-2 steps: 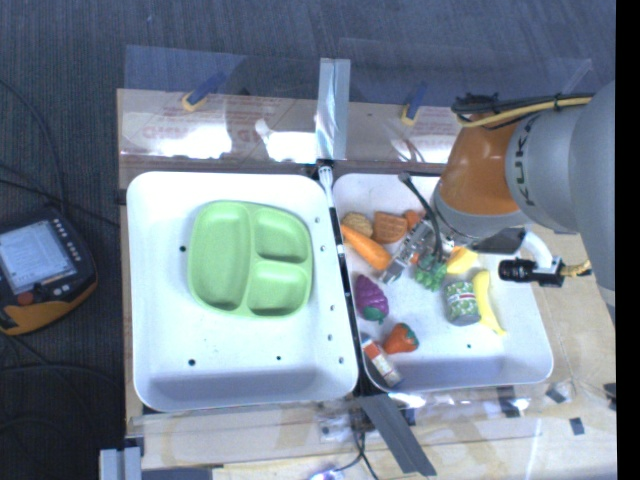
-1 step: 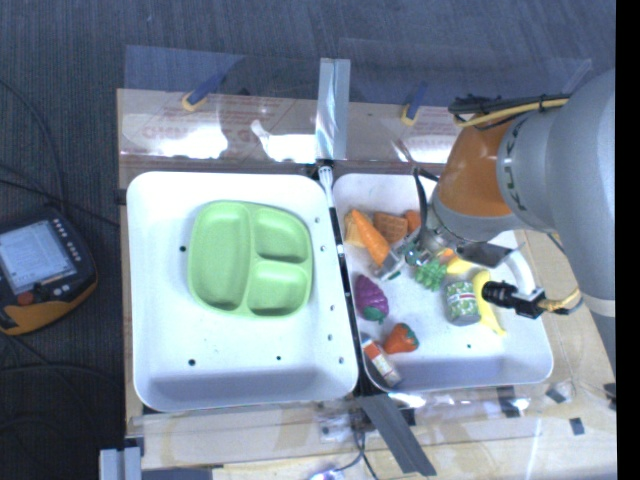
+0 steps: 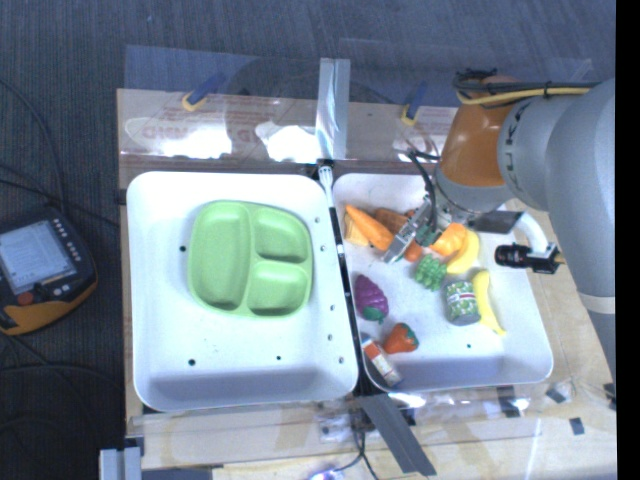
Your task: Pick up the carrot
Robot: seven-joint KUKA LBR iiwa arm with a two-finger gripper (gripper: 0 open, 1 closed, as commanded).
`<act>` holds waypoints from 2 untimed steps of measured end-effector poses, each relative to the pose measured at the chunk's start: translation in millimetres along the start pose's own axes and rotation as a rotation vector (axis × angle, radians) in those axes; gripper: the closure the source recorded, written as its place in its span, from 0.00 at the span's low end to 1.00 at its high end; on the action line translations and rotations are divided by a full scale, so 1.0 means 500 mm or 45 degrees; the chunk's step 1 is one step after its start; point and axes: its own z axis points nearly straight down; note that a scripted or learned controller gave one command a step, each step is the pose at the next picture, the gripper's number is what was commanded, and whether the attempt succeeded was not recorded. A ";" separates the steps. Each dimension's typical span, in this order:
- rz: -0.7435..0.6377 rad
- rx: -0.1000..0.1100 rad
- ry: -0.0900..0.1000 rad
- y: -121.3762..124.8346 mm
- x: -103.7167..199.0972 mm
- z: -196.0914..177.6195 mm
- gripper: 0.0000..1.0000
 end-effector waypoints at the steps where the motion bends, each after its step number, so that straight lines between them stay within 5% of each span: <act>1: 0.162 0.015 0.015 0.005 -0.003 0.001 0.00; 2: 0.209 0.036 0.037 0.012 -0.014 0.001 0.00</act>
